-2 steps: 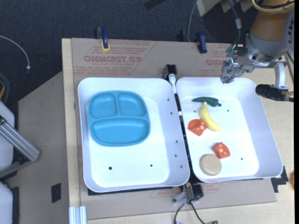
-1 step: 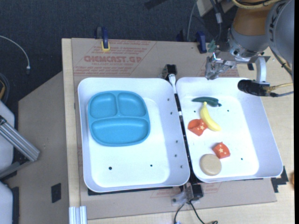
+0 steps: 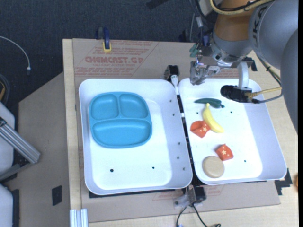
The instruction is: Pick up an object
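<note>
Over the right white bin's [image 3: 265,126] far edge, the grey arm's jaws [image 3: 199,75] are hanging, whether spread I cannot tell, seemingly approaching, needing to descend toward the yellow plastic banana [image 3: 213,120].

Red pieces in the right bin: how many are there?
2. One red piece touches the banana mid-bin; the other lies nearer the front, beside the beige disc.
</note>
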Controlling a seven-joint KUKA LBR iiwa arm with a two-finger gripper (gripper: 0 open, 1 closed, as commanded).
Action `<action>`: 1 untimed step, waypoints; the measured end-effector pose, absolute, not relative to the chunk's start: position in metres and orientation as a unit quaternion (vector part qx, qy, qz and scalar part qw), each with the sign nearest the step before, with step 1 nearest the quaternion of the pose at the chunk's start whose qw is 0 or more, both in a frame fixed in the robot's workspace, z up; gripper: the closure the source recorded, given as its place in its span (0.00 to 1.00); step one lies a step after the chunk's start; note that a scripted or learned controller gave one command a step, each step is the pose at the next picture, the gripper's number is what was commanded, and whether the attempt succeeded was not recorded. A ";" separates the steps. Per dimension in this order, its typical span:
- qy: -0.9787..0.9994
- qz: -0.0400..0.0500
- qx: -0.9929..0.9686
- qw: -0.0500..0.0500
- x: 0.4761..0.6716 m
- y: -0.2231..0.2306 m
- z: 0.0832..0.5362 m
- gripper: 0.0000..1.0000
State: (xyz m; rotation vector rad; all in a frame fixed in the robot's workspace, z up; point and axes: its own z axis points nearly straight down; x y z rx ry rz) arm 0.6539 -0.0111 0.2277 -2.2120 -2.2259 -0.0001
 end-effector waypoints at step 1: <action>-0.709 -0.001 -0.705 0.000 0.665 0.040 0.225 1.00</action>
